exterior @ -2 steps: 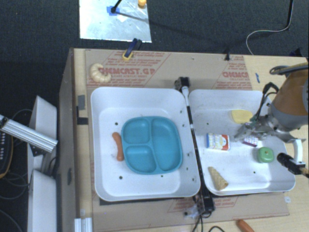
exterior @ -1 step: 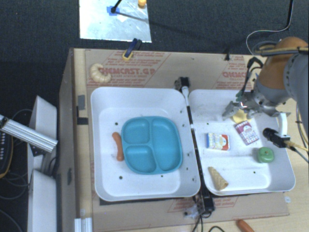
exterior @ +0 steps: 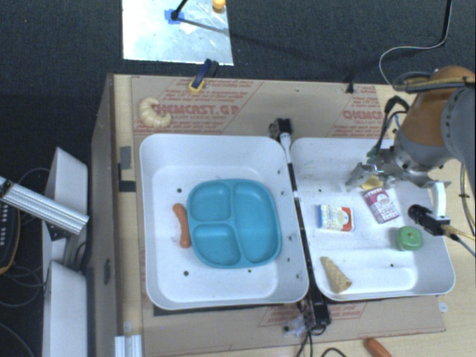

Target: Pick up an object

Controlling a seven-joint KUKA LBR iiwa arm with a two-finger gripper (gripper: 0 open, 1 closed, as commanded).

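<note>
Here, the arm (exterior: 435, 125) reaches in from the right, its orange band above the far right corner of the right bin (exterior: 327, 158). The end effector (exterior: 364, 175) hangs low over the back half of that bin, toward its right side. From this angle I cannot tell whether it is spread or pressed together, and nothing can be seen pinched in it.

Four loose things lie in the right bin:
- A maroon packet (exterior: 381, 205) with a pale label is just in front of the end effector and slightly to its right. It is the nearest thing to the end effector, though whether the two touch is unclear.
- A small carton (exterior: 334, 218), white with blue and yellow print, lies flat near the middle of the bin, left of the packet and apart from it.
- A green round piece (exterior: 408, 238) sits toward the bin's right wall, in front of the packet.
- A tan cone (exterior: 335, 274) lies on its side near the front wall, its point toward the back.

The left bin (exterior: 171, 169) holds a blue divided plate (exterior: 234, 222) with three compartments, set roughly in the middle. An orange sausage (exterior: 182, 225) lies on the bin floor just beside the plate's left edge, running front to back.

Both bins rest on the cardboard-covered bench (exterior: 245, 110). A cream curled piece (exterior: 154, 111) sits on the bench behind the left bin's far left corner.
</note>
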